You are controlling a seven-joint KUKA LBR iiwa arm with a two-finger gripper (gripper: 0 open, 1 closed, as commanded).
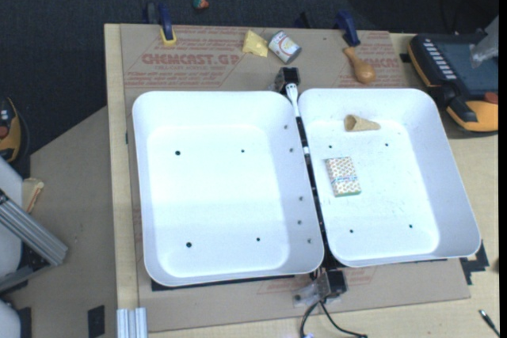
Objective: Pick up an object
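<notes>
The desk [79, 170] carries a brown board [198, 59] with two white bins side by side. The left bin [214, 186] is bare white with a few dark dots. The right bin [396, 218] holds a patterned box [342, 176] lying flat near its left wall, and a tan wedge [360, 123] near its far edge, well apart from the box. Beyond the bins, on the board, lie a yellow piece [255, 44], a small carton [284, 47] just beside it, and a brown spoon-like thing [359, 64], hard to make out. The hand's state I cannot tell.
</notes>
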